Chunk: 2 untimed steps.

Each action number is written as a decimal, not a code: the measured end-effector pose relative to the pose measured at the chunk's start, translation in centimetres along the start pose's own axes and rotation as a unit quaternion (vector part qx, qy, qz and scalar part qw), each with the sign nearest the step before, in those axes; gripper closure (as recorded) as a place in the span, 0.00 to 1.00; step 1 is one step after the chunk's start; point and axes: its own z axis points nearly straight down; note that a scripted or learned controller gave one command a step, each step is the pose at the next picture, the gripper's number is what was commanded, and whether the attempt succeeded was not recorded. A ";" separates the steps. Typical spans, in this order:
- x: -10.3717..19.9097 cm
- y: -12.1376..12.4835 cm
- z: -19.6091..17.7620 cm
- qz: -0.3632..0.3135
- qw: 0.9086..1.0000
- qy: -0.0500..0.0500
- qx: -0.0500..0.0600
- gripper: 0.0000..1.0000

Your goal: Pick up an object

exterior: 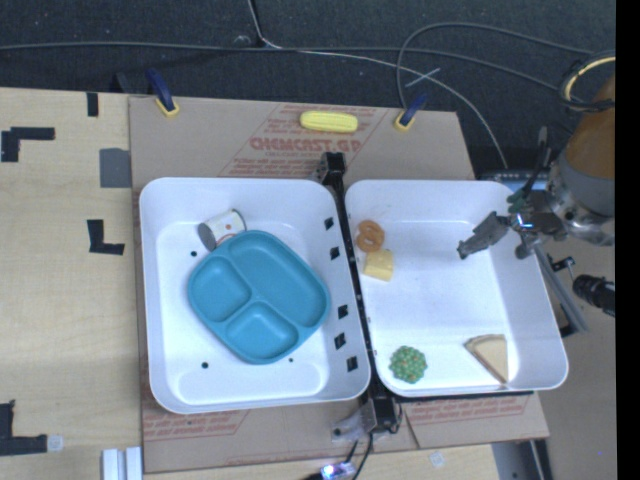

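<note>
In the right bin [450,298] lie a brown pretzel ring [370,235], a yellow cheese block [378,264], a green broccoli piece [408,364] and a tan bread wedge [489,356]. My gripper [496,246] hangs over the bin's upper right part, near its right wall. It is open, with its two dark fingers spread apart and nothing between them. It is well right of the pretzel and cheese and above the bread wedge in the image.
The left bin [165,268] holds a blue divided plate [258,295] and a small white cup [222,230] lying on its side. A yellow corn-like piece [328,121] rests on the cardboard behind the bins. Black clips run along the wall between the bins.
</note>
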 end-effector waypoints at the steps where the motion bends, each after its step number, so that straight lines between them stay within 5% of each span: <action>1: -0.6 0.0 6.3 0.000 1.000 0.000 0.003 0.00; 2: -0.4 0.1 12.7 0.000 1.000 0.001 0.003 0.00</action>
